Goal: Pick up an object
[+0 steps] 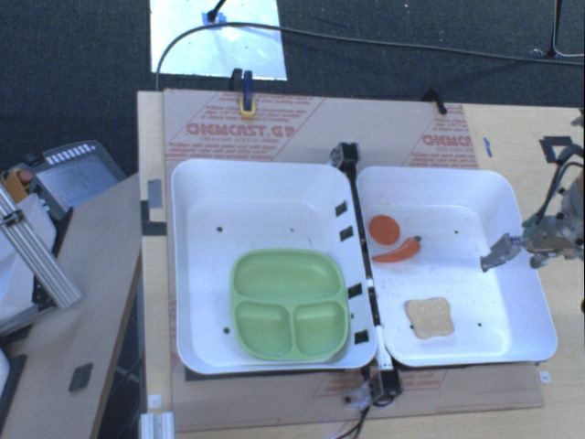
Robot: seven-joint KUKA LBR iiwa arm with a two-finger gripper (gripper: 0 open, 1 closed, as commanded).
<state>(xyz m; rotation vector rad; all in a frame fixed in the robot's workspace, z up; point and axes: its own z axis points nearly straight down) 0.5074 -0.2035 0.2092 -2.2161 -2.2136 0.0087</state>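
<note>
In the right bin (475,190) lie an orange-red round slice (384,229), an orange chili-shaped piece (397,251) just below it, and a tan slice of toast (429,317) near the front. My gripper (501,252) reaches in at the bin's right side, to the right of the chili piece and apart from all three objects. Nothing is visibly between its fingers. The arm behind it is cut off by the view's right side.
The left bin (210,190) holds a green divided plate (290,304). Black clips line the seam between the bins (361,273). A cardboard sheet (274,126) lies under both bins; a grey device (78,176) sits on the left bench.
</note>
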